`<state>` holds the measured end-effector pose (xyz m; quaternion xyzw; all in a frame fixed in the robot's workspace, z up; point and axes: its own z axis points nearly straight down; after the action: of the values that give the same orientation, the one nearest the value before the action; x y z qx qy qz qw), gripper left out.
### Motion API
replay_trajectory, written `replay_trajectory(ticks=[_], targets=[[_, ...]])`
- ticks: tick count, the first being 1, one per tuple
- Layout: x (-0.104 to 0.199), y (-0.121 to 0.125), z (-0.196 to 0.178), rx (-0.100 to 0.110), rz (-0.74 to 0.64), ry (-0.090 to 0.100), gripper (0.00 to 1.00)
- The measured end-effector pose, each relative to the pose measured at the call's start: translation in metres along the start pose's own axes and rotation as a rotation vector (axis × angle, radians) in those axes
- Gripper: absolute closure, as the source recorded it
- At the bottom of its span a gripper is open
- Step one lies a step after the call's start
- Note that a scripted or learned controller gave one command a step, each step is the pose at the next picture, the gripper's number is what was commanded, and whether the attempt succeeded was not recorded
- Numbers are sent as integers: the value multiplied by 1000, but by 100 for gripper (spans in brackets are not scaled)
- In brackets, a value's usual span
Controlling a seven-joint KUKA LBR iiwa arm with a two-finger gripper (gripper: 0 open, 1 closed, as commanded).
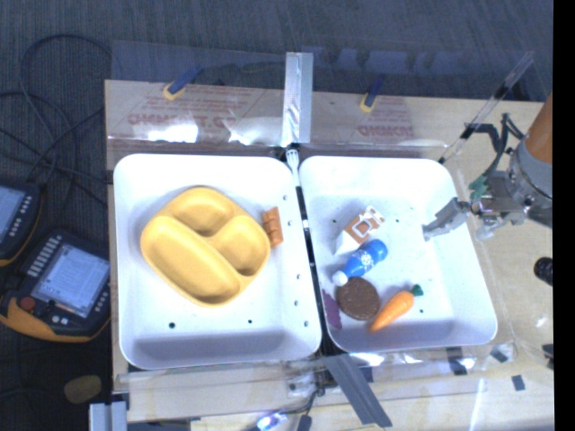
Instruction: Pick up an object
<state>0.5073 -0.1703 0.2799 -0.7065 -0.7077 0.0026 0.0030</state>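
1. The gripper (449, 218) is seen at the right of the frame, over the right rim of the right bin (467, 268); one grey finger is visible pointing left and down toward the bin's interior. Whether the claw is open or closed cannot be told, and nothing is seen held in it.
2. The arm (530, 173) enters from the right edge, with its orange band at the upper right of the frame.
3. Open white floor is left beneath and left of the claw, across the upper part and right side of the right bin.
4. The objects are clustered in the lower middle of the right bin, apart from the claw: a small white and orange box (363, 225), a blue and white bottle (362, 261) just below it, a round brown disc (358, 299) touching the bottle's lower end, and a toy carrot (395, 307) just beside the disc, near the front wall.
5. A dark purple item (331, 311) lies against the bin's left wall, beside the disc.
6. In the left bin (162, 330), a large yellow moulded shape (205, 243) fills the centre; a small orange block (273, 225) lies near the right wall.
7. A band of bare floor is left along the left bin's front edge.
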Motion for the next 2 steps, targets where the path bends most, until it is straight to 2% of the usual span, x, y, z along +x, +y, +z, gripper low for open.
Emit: replay_trajectory(ticks=[1, 2], targets=[[15, 3, -152, -2, 94, -3, 0], [69, 56, 8, 2, 183, -1, 0]])
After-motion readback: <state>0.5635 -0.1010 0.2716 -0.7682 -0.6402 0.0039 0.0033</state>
